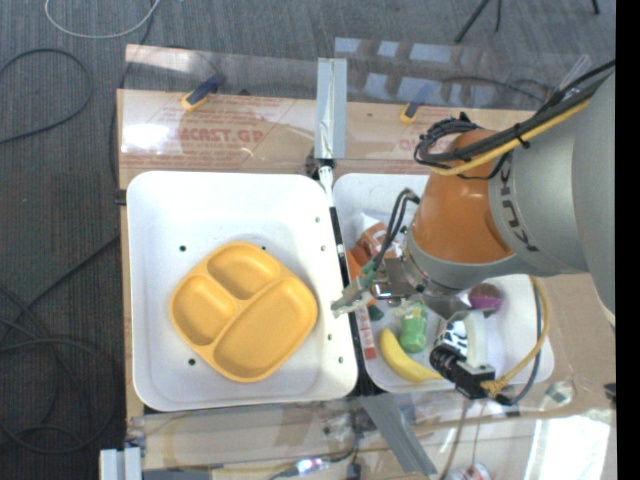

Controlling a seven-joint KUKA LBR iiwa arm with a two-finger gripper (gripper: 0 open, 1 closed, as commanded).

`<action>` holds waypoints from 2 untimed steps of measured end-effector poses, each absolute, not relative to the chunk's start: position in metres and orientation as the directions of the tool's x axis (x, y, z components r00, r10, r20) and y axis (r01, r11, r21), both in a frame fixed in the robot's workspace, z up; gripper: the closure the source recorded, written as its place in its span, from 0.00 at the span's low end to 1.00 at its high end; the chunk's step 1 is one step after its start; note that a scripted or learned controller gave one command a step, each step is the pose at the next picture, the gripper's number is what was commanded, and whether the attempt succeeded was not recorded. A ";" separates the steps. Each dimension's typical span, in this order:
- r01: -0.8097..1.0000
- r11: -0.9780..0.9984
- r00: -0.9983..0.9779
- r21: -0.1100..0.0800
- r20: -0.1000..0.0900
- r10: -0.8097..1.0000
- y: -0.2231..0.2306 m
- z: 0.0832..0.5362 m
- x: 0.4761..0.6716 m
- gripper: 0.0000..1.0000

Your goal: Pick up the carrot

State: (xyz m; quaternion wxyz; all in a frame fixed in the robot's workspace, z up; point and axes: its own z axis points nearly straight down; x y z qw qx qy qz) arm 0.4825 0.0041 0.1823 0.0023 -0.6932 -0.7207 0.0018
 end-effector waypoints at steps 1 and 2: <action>1.000 -0.025 0.025 -0.004 -0.001 1.000 -0.034 0.183 0.527 0.00; 0.980 0.200 -0.200 -0.006 0.001 0.980 0.056 0.182 0.482 0.00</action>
